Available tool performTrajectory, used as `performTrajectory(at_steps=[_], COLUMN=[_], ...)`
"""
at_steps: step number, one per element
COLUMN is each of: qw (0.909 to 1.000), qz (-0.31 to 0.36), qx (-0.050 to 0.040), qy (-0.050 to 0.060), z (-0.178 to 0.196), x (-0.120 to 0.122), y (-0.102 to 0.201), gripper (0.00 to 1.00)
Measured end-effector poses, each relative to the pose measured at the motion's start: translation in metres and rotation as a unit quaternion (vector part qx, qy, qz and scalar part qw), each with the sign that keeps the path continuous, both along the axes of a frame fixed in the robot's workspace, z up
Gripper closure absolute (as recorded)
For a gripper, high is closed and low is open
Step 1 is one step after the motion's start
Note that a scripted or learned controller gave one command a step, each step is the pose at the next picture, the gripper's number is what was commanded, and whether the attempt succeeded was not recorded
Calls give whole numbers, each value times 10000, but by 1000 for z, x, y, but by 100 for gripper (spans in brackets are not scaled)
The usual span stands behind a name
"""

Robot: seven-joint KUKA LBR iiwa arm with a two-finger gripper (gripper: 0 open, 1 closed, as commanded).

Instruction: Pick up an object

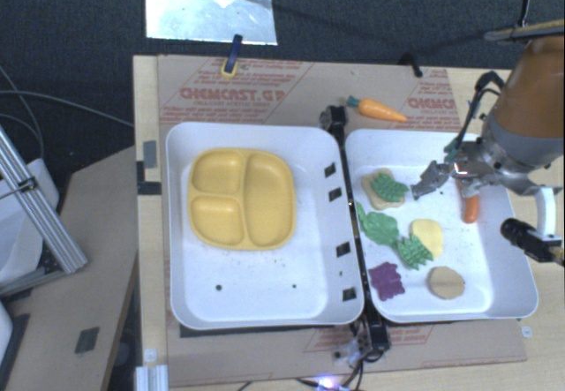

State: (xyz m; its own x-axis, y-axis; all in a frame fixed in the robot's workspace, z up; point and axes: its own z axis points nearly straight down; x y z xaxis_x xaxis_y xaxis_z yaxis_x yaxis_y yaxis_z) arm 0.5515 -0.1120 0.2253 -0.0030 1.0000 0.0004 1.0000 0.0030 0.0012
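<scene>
Objects: six toy foods (426, 236) in right bin (505, 297), one carrot (377, 109) outside.

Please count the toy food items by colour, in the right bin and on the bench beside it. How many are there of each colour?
Green: 2, the leaf and the frilly piece
Green on tan: 1
Yellow: 1
Purple: 1
Tan: 1
Orange: 2, the piece in the bin and the carrot on the bench
Total: 8
</scene>
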Motion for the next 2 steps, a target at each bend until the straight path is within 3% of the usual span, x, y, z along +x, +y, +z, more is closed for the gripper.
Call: performTrajectory(at_steps=[1, 2], qw=[10000, 10000], qz=[-14, 18], qx=[7, -7], qy=[26, -40], z=[-60, 55], x=[-56, -54], y=[5, 27], gripper=[0, 0])
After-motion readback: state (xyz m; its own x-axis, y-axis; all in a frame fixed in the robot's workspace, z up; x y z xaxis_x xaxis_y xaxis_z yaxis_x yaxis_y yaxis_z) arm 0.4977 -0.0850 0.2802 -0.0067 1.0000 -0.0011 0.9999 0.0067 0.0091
